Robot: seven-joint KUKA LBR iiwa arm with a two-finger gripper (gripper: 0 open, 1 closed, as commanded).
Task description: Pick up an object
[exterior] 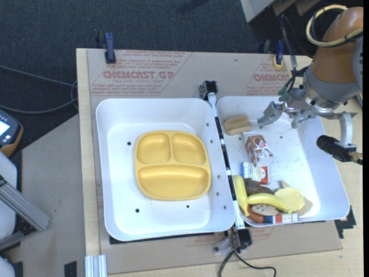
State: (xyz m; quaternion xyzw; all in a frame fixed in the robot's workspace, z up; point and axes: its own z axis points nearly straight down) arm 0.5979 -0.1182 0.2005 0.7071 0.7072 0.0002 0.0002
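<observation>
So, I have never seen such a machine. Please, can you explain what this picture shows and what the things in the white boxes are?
One camera looks down at a slant on a bench. The grey and orange shape at the right is a robot arm; its hand hangs over the right bin and holds nothing that I can see. The left bin holds a yellow divided plate. The right bin holds toy food: a tan bread-like piece, a small carton, a banana and a mixed pile in the near corner.
</observation>
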